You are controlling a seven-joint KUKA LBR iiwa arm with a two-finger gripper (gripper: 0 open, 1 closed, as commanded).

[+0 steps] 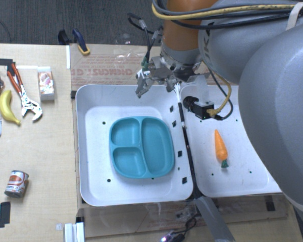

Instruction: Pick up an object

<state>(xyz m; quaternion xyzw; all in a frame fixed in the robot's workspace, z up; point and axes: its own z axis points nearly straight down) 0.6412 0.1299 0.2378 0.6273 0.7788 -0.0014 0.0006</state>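
Observation:
A teal divided plate lies flat in the middle of the left bin. A small orange carrot with a green stub lies in the right bin, pointing away from the camera. My gripper hangs over the far rim of the left bin, behind the plate and to the left of the carrot. Its two fingers are spread apart with nothing between them, so it is open.
On the wooden bench to the left lie a banana, red-handled pliers, a small white box and a can. A blue and yellow clamp sits at the back. The ridge between the bins runs just right of the plate.

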